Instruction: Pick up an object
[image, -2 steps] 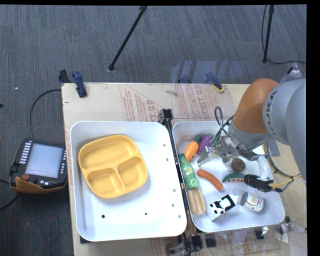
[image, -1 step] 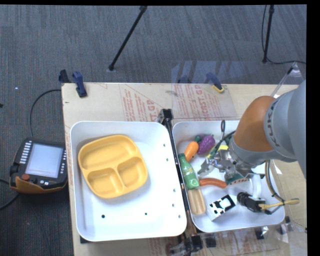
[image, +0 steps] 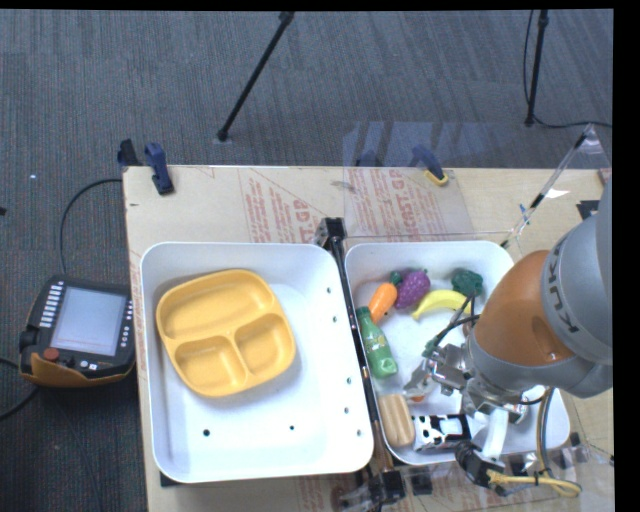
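Observation:
The right bin (image: 425, 250) holds several toy foods: an orange carrot (image: 382, 300), purple grapes (image: 411, 287), a yellow banana (image: 441, 302), green broccoli (image: 466, 281), a green bottle (image: 377, 344) and a tan bread roll (image: 397, 419). A black-and-white spotted item (image: 431, 431) lies near the bin's front edge. My gripper (image: 432, 373) hangs low over the middle of this bin, just right of the bottle and in front of the banana. The grey and orange wrist hides the bin's right half. I see nothing clearly held.
The left bin (image: 165, 420) carries a yellow divided plate (image: 225, 331). A teach pendant (image: 80, 331) lies on the floor at the left. A blue clamp (image: 158, 167) grips the bench's far left corner. Tripod legs stand behind the bench.

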